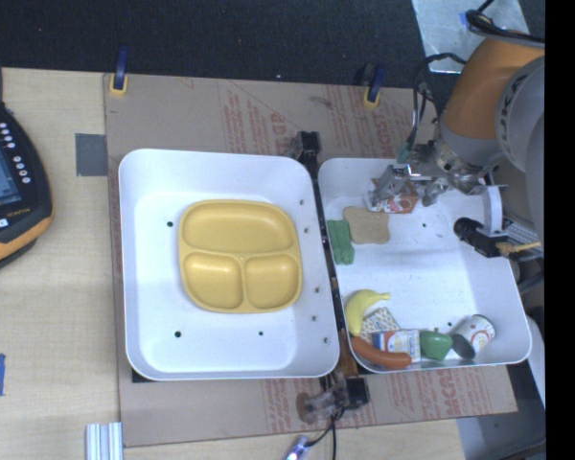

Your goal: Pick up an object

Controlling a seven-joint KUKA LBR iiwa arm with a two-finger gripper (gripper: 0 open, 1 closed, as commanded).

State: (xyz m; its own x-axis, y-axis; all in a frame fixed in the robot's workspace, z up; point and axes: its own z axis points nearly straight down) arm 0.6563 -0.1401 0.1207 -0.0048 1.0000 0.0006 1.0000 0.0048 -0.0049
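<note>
- White bins sit side by side on a brown cardboard sheet; left bin, right bin.
- Left bin: one yellow three-compartment plate, lying flat near the middle.
- Gripper hangs over the far part of the right bin, with the arm coming in from the right.
- Gripper state: open or closed cannot be told at this slant.
- A small red-and-white item lies at the gripper's tip, in the far part of the right bin. Whether it is gripped or merely lies under the tip cannot be told.
- A tan bread slice lies just beside that item, on its near-left side.
- A green pickle-like piece lies against the right bin's left wall, beside the bread.
- Near end of the right bin, left to right: banana, printed carton, green lump, small can on its side.
- A reddish sausage lies along the near wall, below the banana and carton.
- A black-and-orange pendant rests on the bench, well to the left of the bins.
</note>
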